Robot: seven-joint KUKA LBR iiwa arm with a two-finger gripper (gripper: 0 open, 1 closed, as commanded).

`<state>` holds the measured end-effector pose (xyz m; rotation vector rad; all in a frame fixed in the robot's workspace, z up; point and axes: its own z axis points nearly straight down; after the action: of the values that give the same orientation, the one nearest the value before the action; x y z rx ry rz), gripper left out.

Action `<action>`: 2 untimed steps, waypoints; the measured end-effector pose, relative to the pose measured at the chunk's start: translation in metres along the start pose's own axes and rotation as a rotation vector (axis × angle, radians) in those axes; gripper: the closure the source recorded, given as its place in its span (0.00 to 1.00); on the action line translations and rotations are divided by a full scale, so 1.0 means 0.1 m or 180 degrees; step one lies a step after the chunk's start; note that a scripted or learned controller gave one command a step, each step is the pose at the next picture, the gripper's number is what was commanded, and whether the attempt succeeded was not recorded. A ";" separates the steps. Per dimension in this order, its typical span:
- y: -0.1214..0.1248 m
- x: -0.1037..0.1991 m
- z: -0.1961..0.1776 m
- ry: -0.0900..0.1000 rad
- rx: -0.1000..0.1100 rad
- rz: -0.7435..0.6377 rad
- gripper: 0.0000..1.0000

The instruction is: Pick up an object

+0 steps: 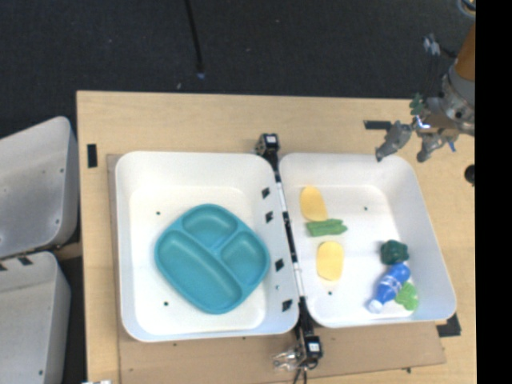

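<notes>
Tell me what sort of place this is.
Probably a robotics lab's grasping test bench. Two white bins sit clipped side by side on a wooden board, holding toy pieces and a teal divided plate, and the gripper hangs above the right bin's far corner.

We look down from one camera fixed high above the table (240, 110), tilted a bit, far enough back to see the left bin (128, 214) and the right bin (424, 214) whole, with the arm (448, 110) coming in from our right.
</notes>
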<state>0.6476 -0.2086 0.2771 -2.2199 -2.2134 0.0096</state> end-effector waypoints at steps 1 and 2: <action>0.01 0.01 -0.08 -0.0004 -0.0036 -0.0010 0.00; 0.00 0.00 0.32 -0.0010 -0.0031 -0.0005 0.00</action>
<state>0.6477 -0.2090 0.2453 -2.2247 -2.2216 0.0025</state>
